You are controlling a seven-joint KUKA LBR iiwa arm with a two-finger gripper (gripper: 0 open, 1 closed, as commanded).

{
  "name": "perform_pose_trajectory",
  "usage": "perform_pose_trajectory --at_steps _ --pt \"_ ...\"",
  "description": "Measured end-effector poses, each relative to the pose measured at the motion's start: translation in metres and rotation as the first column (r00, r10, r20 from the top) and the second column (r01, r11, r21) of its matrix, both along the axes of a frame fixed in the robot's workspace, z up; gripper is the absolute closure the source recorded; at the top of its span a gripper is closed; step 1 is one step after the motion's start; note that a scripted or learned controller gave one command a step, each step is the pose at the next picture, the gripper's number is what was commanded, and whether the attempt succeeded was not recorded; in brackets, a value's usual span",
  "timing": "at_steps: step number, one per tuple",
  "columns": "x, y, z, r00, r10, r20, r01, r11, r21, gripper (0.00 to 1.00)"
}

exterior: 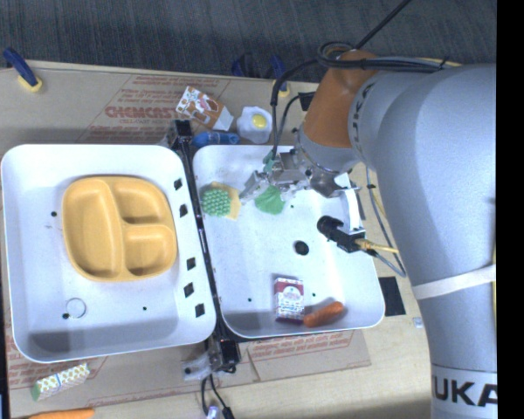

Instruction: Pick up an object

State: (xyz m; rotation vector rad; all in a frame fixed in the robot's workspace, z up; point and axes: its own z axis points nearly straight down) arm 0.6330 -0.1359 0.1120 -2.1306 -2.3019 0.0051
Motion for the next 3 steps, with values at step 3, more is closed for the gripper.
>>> perform_pose_trajectory --at_steps 3 --pt "0.006 0.035 -0.020 0.635 0.773 0.005 -0.773 0.635 -0.001 0.00"
